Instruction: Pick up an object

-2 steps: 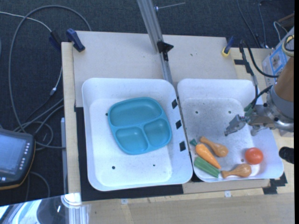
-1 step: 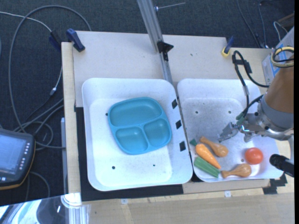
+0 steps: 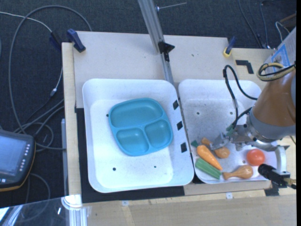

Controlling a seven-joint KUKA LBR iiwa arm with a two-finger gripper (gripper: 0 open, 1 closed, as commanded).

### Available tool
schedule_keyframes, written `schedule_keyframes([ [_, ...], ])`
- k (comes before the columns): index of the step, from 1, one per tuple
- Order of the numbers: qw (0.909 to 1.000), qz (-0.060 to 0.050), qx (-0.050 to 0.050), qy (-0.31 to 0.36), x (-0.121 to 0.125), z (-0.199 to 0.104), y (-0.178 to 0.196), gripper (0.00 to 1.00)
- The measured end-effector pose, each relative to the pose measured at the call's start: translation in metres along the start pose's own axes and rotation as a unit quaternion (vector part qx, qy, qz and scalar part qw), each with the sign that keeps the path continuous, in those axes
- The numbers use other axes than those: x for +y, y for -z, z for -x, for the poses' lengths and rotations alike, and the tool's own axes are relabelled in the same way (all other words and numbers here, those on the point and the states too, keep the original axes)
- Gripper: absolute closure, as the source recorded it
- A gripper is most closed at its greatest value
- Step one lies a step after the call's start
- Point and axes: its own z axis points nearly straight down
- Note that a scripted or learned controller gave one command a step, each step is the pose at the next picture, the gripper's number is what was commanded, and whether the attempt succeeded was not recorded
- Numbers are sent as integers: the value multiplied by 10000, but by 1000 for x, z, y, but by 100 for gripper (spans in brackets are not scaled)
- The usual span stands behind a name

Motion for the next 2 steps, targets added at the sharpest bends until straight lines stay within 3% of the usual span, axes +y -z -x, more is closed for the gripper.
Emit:
schedule_keyframes([
  [1,10000,49,-12,6,2,0,15,100],
  [2,10000,81,-26,11,2,-1,79,100],
])
